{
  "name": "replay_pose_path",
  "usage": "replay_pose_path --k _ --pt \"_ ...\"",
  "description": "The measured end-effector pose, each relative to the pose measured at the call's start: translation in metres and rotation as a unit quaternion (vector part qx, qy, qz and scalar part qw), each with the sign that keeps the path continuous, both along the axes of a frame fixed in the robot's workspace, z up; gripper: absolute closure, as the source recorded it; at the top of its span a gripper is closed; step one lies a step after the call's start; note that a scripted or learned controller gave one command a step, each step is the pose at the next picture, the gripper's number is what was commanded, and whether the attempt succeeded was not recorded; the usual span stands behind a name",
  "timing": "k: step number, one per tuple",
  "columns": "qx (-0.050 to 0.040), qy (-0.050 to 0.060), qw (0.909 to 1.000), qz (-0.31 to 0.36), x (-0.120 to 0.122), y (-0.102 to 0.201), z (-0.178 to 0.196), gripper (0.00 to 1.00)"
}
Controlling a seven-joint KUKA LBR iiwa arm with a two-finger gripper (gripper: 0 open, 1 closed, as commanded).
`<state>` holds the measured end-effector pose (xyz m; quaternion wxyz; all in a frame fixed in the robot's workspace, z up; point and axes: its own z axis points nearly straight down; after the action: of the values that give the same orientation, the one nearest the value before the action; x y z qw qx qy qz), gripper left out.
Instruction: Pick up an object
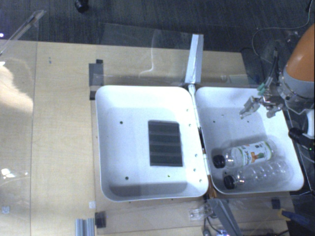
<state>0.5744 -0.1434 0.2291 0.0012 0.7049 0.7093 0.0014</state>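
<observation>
- Camera view: the gripper (260,107) hangs spread and holding nothing over the right bin (216,100), near its far edge.
- Two clear bottles (248,155) lie by the near edge; the approach step is in hand, calling for descent toward them.

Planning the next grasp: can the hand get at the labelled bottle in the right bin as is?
Probably yes. The hand hangs over the right bin; the labelled bottle lies uncovered, though a clear bottle crowds its near side.
</observation>
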Motion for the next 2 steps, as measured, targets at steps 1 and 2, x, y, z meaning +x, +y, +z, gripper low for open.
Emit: replay_pose_path --k 1,2 --pt "-0.0018 -0.005 0.9894 0.145 -0.035 0.017 -0.139 0.0" --pt "-0.0003 -0.005 0.9945 0.104 0.014 0.053 -0.14 0.0"
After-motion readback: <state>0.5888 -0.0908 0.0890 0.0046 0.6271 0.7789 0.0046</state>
